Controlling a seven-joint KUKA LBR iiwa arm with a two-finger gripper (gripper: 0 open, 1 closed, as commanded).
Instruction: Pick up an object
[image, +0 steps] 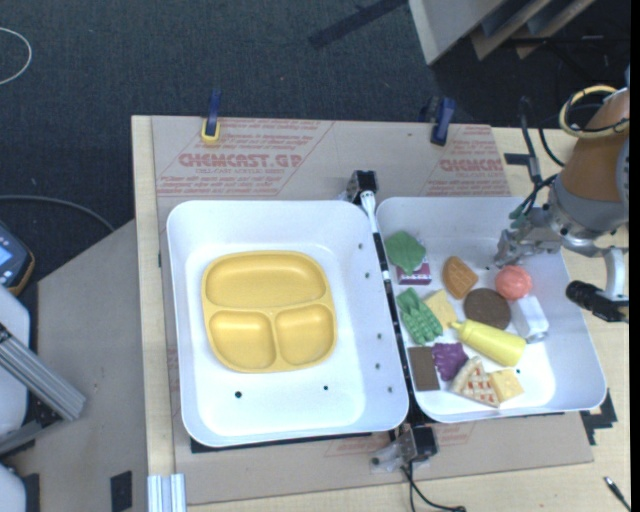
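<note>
The toys lie heaped in the right bin (575, 385), a shallow white tray with rounded corners. A glossy yellow squeeze bottle (490, 341) rests on its side near the middle, touching a flat brown disc (486, 306). A round pinkish-red ball (514, 282) sits just above the disc, with a small white block (532, 317) beside it. Further left are a tan bread-like oval (460, 276), a green leafy piece (405, 248), a knobbly green piece (418, 314), a purple lump (450, 357), a brown bar (424, 368) and a gridded waffle wedge (476, 383).

The tool (521, 241) hangs over the bin's upper right part, just above the ball; I cannot tell how its tips stand. The grey arm (590, 205) with its orange band comes in from the right.

The left bin (190, 330) holds a smooth yellow plate (268, 310) with three hollows. Both bins sit on a bench (160, 170) covered in printed brown card.
</note>
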